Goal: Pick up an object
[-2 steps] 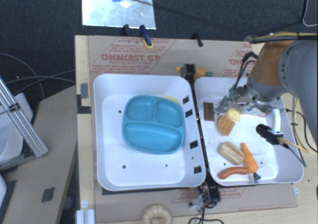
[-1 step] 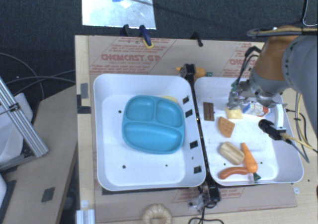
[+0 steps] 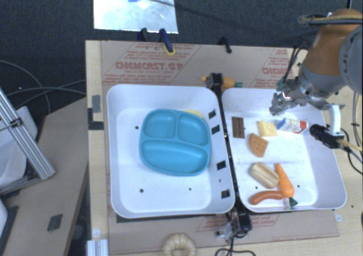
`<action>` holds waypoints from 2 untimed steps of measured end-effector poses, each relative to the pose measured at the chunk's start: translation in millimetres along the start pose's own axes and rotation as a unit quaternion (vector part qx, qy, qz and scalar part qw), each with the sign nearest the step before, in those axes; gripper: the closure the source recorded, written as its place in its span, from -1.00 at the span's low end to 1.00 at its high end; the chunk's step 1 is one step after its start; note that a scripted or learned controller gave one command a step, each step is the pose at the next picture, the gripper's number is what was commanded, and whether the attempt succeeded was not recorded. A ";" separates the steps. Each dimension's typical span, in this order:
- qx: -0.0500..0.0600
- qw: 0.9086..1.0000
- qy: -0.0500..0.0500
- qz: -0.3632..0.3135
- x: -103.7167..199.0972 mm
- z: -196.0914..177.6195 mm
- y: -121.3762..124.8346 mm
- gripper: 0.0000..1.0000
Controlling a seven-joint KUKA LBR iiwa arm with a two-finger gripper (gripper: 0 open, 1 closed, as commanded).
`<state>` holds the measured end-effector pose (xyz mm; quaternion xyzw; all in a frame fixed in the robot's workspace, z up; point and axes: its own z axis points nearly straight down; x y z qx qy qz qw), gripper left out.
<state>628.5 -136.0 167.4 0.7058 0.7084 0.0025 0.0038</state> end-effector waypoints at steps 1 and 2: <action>0.001 1.000 0.000 0.000 -0.3 -54.7 2.2 1.00; 0.004 1.000 0.001 -0.002 43.7 -58.2 -18.9 1.00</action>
